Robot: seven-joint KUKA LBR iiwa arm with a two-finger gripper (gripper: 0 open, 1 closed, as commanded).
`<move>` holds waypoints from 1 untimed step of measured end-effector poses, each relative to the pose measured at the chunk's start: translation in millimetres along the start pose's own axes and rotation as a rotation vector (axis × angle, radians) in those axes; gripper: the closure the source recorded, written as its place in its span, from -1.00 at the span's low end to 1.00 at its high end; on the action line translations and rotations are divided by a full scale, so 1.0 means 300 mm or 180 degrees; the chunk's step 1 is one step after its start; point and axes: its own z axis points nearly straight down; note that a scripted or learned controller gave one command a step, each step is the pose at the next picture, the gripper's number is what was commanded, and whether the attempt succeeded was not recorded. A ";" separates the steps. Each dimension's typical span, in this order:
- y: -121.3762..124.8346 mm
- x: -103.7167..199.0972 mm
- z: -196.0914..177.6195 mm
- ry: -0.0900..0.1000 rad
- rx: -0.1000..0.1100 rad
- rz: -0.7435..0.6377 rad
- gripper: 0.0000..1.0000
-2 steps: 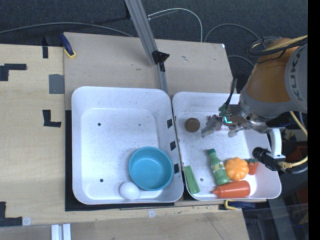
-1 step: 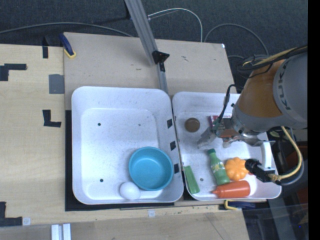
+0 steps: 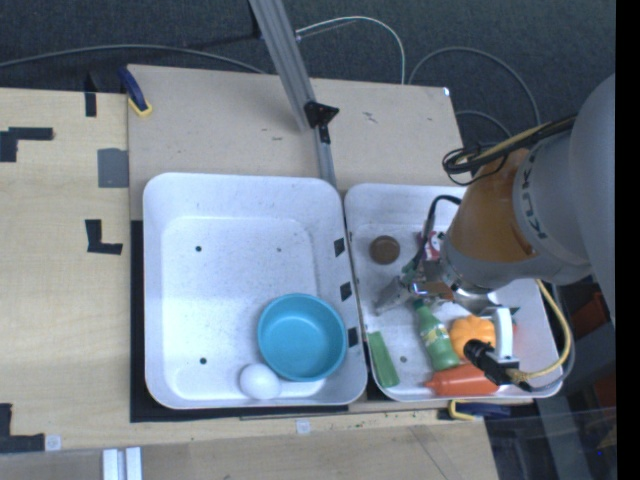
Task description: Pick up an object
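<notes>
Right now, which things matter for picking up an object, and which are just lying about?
In play, right bin:
tool
green plastic bottle
orange round fruit
flat green stick
brown round disc

Lying about, left bin:
blue plastic bowl
white ball
</notes>
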 end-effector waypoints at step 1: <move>0.001 0.000 0.002 -0.0005 -0.0026 0.0002 -1.00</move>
